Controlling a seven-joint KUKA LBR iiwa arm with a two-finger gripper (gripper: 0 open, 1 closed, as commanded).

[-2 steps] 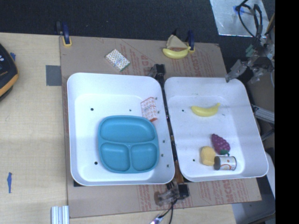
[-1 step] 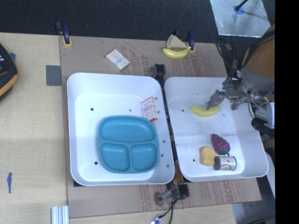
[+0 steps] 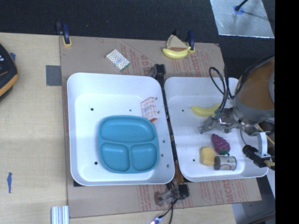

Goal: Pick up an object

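Hovering over the right white bin (image 3: 187,171), the metal claw (image 3: 211,124) is spread open, gripping nothing, beside a yellow plastic banana (image 3: 203,110); a purple grape bunch (image 3: 220,143) lies just below, nearer the bench's front edge

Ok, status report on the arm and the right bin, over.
Tool low in the right bin, holding nothing. Banana just beside it. Grapes, yellow piece and small can clustered nearer the front. Nothing blocking.
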